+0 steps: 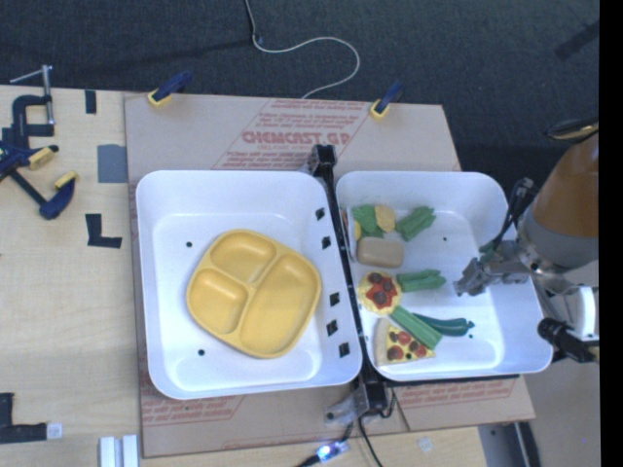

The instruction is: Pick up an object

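Observation:
The right bin (487,353) holds several toy food items. A brown bread-like piece (380,252) lies near its left wall, with green and yellow pieces (375,220) and a green vegetable (417,222) behind it. A round pizza piece (380,292) and a pizza slice (399,343) lie nearer the front, with a green piece (421,281) and a dark green cucumber (440,325) beside them. My gripper (474,278) hangs low over the bin's right side, right of the green piece, with nothing seen between its fingers.
The left bin (165,212) holds a yellow divided plate (254,292). Clamps (29,154) sit on the bench at far left. A cable (302,47) runs behind the cardboard sheet (292,134). The arm's orange band (572,188) rises at the right edge.

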You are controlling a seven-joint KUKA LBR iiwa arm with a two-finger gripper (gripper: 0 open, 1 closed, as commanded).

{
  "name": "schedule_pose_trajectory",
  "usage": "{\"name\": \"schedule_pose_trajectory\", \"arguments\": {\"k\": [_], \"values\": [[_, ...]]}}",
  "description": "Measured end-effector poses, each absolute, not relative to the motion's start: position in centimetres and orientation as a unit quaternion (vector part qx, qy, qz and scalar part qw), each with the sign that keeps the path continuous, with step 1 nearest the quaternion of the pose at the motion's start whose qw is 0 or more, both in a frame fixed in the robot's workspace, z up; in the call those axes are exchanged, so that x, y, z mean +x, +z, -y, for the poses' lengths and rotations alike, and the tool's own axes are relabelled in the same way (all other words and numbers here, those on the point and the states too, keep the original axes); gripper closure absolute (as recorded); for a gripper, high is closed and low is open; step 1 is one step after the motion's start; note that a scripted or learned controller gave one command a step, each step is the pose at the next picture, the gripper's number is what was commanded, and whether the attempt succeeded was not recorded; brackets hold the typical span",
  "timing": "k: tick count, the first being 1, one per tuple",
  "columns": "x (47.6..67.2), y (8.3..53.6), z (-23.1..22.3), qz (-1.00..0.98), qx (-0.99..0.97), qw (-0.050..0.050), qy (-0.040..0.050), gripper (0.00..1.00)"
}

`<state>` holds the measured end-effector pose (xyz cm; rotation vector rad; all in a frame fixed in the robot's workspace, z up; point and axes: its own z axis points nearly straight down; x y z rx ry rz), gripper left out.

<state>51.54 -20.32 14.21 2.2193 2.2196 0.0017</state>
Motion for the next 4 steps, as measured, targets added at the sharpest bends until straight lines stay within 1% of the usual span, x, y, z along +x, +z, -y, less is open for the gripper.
{"name": "schedule_pose_trajectory", "arguments": {"k": [1,2,3,4], "values": [[51.2,19.2,21.3,-0.707,0.707,0.002,0.0005,1.00],[51.3,22.6,21.2,-0.708,0.707,0.001,0.0006,1.00],[54.2,21.5,16.4,-0.709,0.705,-0.001,0.0001,1.00],[58.4,21.6,12.2,-0.710,0.704,0.000,0.0007,1.00]]}}
